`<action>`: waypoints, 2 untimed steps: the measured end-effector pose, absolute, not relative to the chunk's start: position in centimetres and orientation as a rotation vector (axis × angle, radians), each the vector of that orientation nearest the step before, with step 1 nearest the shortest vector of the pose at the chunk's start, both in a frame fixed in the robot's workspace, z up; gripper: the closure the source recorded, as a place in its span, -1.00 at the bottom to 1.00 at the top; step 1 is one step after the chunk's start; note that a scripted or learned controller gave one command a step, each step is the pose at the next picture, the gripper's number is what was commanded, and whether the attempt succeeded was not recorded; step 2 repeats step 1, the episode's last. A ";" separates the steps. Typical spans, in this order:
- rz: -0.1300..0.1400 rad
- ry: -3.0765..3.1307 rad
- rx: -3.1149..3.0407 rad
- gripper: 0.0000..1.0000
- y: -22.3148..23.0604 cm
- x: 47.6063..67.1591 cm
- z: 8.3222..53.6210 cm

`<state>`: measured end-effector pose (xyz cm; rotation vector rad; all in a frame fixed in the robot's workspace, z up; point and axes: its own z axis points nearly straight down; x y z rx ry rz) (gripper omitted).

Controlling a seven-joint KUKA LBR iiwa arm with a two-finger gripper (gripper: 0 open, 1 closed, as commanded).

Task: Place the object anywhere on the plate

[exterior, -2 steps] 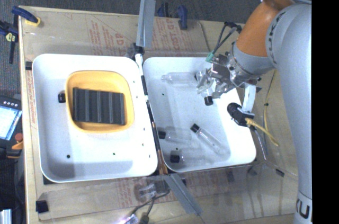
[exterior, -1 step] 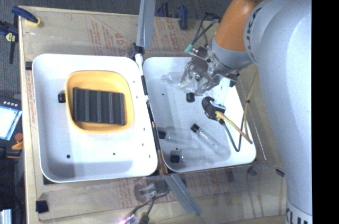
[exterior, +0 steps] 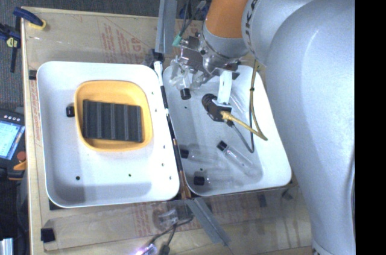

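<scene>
A yellow plate (exterior: 111, 91) with rounded corners lies in the left white bin (exterior: 60, 175). On it lies a dark grey ribbed rectangular object (exterior: 113, 121), flat and covering most of the plate's middle. My gripper (exterior: 182, 84) hangs over the far left corner of the right bin (exterior: 271, 169), close to the wall between the two bins. It is to the right of the plate and apart from the ribbed object. Nothing shows in the gripper.
The arm's grey body and orange band (exterior: 232, 3) cover the right bin's far and right side. A yellow cable (exterior: 244, 126) trails from the wrist. A small clear piece with a black end (exterior: 229, 153) and small black bits (exterior: 199, 179) lie on the right bin's floor.
</scene>
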<state>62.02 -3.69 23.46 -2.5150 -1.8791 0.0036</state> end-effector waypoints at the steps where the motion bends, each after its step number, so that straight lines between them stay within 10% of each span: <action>1: 0.004 -1.879 -2.515 -1.00 -3.7 62.0 23.5; 2: 0.004 -1.879 -2.515 -1.00 -3.7 62.0 23.5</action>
